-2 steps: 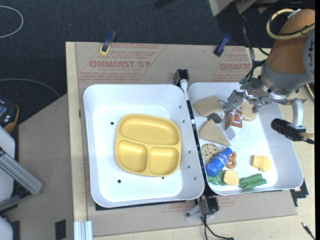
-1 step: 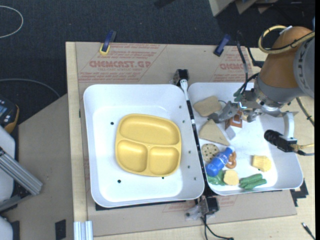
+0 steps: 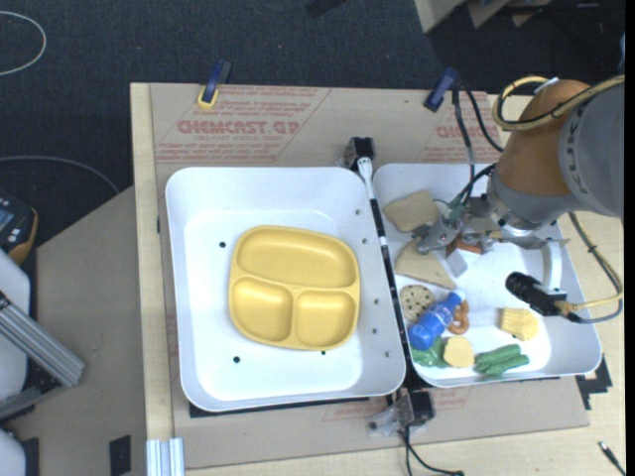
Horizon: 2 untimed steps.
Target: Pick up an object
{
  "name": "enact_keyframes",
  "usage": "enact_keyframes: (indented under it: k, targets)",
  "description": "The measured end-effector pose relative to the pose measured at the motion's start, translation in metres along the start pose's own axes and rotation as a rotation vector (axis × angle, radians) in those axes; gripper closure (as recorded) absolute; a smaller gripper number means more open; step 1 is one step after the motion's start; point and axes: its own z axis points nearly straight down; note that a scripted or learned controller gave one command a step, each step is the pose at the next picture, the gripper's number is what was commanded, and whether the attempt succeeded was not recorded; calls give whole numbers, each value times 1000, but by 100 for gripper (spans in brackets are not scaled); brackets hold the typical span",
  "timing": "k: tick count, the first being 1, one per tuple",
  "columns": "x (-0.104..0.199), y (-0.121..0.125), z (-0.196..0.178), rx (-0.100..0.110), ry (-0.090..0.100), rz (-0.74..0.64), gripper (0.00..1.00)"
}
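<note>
**Robot arm poised over toy food in right-hand bin**

The grey arm (image 3: 595,157), its orange band (image 3: 541,157) facing the camera, reached in from 3 o'clock and hung its gripper (image 3: 446,241) low over the 10 o'clock part of the right bin (image 3: 580,340). Whether the gripper was spread or closed could not be told from this angle, and nothing could be seen held in it.

The pieces on offer all lay in that bin. A tan bread slice (image 3: 410,209) sat in the 10 o'clock corner, just beside the gripper. A paler tan wedge (image 3: 425,267) lay at 9 o'clock, right under the gripper's lower edge; contact could not be judged. A small red-orange piece (image 3: 472,249) showed at the gripper's 4 o'clock side. Along the wall shared with the other bin, a speckled cookie (image 3: 414,297) rested at 8 o'clock, with a blue piece (image 3: 432,326) at 7 o'clock touching an orange pretzel (image 3: 459,314). A round yellow piece (image 3: 458,353) and a green pod (image 3: 501,359) lay side by side against the 6 o'clock rim, and a yellow cheese block (image 3: 518,322) sat apart at 5 o'clock.

The left bin (image 3: 198,266) held a yellow three-compartment plate (image 3: 294,286), flat at its centre and well apart from the gripper. Both bins stood on a bench (image 3: 248,117) covered with a pale sheet printed in red.
</note>
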Motion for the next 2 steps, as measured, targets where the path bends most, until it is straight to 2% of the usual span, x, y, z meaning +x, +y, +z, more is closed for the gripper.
enact_keyframes:
  k: [1,2]
  targets:
    - [0,1,-13,-5,-2,0,100]
    - [-6,6,-75,-7,-4,-2,100]
